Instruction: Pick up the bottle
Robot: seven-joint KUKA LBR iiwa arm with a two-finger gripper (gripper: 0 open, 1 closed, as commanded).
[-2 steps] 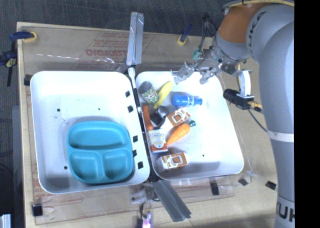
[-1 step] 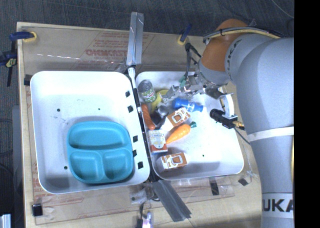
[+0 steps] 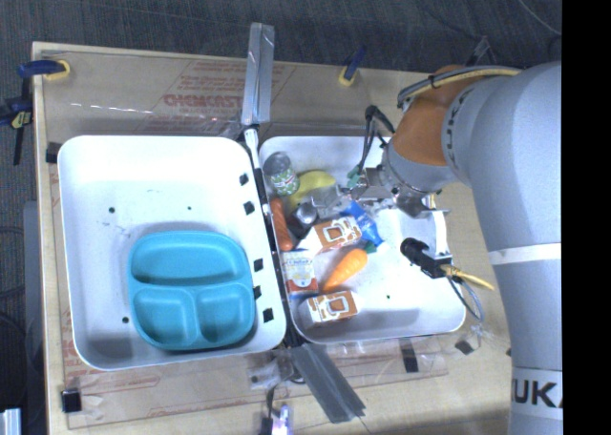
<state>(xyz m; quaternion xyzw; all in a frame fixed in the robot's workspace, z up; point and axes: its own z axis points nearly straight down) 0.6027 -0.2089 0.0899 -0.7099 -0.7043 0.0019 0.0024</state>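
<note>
The bottle [image 3: 280, 175] is small, clear and greenish. It lies in the far left corner of the right bin [image 3: 420, 314], against the divider between the bins. My gripper [image 3: 327, 200] reaches in from the right and hangs low over the pile of items in that bin. It is a little to the right of the bottle and nearer the camera, just beside a yellow fruit [image 3: 316, 181]. I see nothing of the bottle inside the gripper. The grey wrist with its orange band [image 3: 420, 137] hides the bin's far right part.
The right bin also holds an orange carrot [image 3: 345, 267], a second orange piece [image 3: 279, 222] along the left wall, small cartons [image 3: 334, 234] [image 3: 331, 306] [image 3: 299, 269], a blue wrapper [image 3: 368, 229] and a black item [image 3: 304, 215]. A blue compartment tray [image 3: 191, 290] lies in the left bin [image 3: 115, 176].
</note>
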